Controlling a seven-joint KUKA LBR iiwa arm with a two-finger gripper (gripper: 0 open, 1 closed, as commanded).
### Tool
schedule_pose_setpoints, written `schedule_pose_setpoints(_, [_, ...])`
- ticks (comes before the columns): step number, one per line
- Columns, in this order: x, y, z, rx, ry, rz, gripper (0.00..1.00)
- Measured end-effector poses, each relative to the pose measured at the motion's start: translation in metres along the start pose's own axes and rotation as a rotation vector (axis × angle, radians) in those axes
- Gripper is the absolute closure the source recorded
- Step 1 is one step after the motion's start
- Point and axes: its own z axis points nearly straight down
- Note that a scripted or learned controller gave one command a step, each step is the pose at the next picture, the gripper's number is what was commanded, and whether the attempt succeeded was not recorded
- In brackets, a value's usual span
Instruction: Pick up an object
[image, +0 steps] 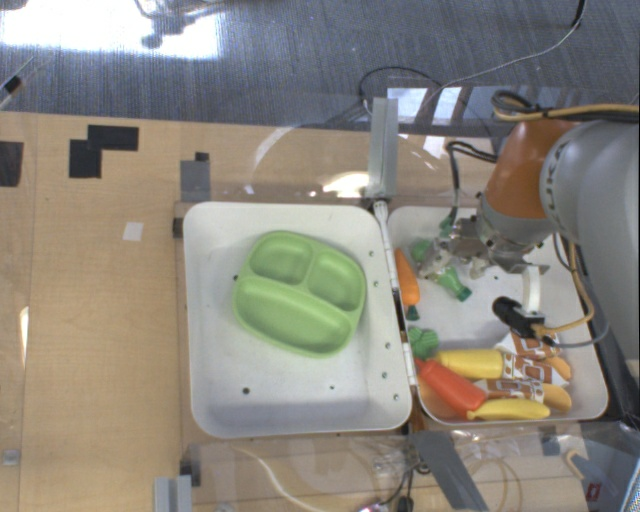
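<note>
My gripper hangs low over the back left part of the right bin. Small green pieces lie right at and under it, one just left of it and one a little in front; I cannot tell whether it touches them. An orange carrot lies along the bin's left wall, left of the gripper. Toward the front lie a green leafy piece, a red pepper, two yellow bananas and a brown-and-white patterned packet.
The left bin holds a light green divided plate near its middle. A metal post stands at the back between the two bins. The grey arm with its orange band leans in over the right bin's back right corner.
</note>
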Motion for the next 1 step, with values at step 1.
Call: schedule_pose_setpoints(1, [0.0011, 0.0017, -0.0115, -0.005, 0.001, 0.000, 1.00])
